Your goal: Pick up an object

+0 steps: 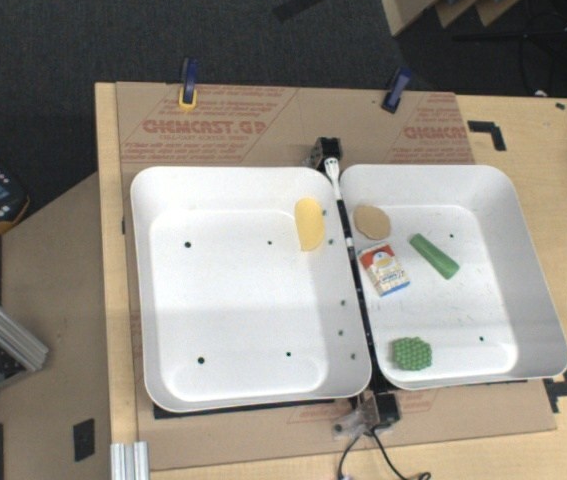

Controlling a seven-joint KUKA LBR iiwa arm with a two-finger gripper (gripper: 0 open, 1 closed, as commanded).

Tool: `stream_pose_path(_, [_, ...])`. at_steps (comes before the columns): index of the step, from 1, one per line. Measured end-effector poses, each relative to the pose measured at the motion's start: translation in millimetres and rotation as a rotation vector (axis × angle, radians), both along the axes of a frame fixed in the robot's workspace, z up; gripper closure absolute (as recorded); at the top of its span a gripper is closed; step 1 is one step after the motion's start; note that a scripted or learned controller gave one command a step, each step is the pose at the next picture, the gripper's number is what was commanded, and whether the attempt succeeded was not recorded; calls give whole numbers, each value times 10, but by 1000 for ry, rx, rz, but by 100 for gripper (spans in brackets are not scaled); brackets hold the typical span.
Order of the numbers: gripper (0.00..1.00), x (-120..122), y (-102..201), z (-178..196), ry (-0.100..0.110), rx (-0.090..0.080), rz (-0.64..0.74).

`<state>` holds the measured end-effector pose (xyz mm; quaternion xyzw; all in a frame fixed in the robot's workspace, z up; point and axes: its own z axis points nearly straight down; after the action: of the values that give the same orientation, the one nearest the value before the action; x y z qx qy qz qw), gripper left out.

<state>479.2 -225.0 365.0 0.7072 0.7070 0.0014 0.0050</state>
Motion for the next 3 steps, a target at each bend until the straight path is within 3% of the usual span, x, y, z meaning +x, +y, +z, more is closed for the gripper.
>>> stream_pose_path(1, [100, 142, 334, -1307, 21, 11, 3])
stream_pose_path(2, [100, 337, 558, -348, -2, 2, 5])
stream_pose_path(3, [100, -14, -33, -131, 3, -1, -6])
